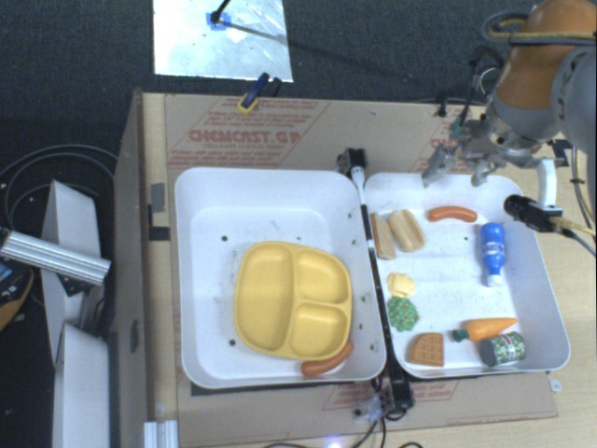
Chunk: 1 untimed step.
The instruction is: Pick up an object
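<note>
My gripper (460, 168) hangs over the far edge of the right bin (550, 292), its two fingers spread open with nothing between them. Just in front of it lies a red sausage (452, 215). A hot dog bun (406, 230) and a pale bread stick (381, 235) lie to the sausage's left. A blue bottle (492, 250) rests to its right. Nearer the front are a small yellow piece (401, 284), a broccoli floret (403, 314), a waffle (426, 350), a carrot (488, 328) and a green can (504, 349).
The left bin (201, 250) holds a yellow divided plate (291, 299) with a second sausage (326, 363) at its front edge. A black clip (354, 162) sits where the bins meet. A black cylinder (527, 211) on the arm overhangs the right bin's far right corner.
</note>
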Available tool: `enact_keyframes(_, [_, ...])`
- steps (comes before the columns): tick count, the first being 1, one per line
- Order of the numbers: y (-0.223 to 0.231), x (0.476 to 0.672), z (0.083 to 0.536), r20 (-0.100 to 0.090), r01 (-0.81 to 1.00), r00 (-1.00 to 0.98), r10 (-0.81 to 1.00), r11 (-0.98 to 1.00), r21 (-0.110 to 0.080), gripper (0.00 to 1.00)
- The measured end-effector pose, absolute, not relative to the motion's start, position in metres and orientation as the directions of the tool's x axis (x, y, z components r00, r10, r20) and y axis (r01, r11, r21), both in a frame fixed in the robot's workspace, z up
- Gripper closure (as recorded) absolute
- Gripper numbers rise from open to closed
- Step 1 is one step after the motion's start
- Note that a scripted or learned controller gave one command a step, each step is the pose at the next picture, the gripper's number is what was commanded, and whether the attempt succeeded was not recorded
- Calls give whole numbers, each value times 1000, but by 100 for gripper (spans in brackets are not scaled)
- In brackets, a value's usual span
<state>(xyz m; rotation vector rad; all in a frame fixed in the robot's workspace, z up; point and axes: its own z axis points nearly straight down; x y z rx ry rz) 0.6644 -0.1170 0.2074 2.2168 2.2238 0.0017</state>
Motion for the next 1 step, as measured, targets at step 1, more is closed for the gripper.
enact_keyframes(1, [-103,659,100,-1,1000,-4,1000,4,6,0])
